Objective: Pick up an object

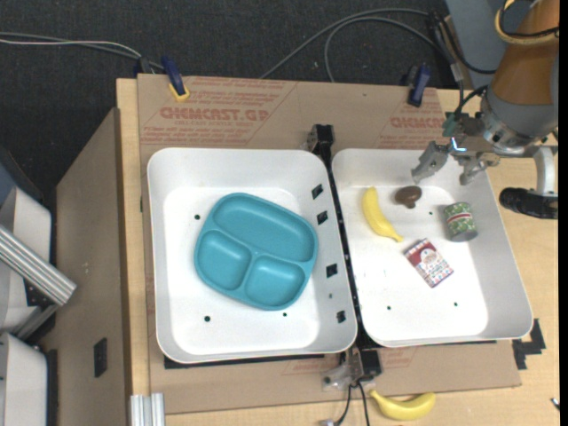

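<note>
The right bin holds a yellow banana, a small brown lump, a green can lying on its side and a red and white packet. My gripper hangs over the bin's far edge, above and just right of the brown lump. Its fingers are spread apart with nothing between them.
The left bin contains a teal sectioned plate. A black divider with clips runs between the bins. A second banana lies off the bench front. Blue clamps pin the cardboard at the back.
</note>
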Available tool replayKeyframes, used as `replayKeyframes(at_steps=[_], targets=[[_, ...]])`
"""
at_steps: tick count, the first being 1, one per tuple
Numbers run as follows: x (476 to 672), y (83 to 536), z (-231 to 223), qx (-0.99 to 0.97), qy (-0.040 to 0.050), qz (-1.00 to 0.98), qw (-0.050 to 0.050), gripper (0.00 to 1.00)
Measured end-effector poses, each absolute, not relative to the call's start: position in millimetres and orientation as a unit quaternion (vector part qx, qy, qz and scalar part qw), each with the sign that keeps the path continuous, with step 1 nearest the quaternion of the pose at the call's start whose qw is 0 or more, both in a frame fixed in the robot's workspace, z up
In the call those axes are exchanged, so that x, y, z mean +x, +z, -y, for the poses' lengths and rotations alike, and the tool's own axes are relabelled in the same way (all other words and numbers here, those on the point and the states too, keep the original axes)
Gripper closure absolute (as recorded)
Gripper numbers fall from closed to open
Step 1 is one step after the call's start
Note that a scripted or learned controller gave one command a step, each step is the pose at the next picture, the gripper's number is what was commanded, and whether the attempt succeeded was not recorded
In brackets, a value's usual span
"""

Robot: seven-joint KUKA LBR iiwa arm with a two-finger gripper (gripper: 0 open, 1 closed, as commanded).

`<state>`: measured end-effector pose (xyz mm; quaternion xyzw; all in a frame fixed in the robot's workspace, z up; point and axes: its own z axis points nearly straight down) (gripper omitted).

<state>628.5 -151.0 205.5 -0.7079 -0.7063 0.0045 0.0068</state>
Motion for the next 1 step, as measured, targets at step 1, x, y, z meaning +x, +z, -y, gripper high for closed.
replayKeyframes(at_steps=[1], targets=[[631.5, 214.6, 150.5, -0.707, 0.0, 0.707, 0.001, 0.0]])
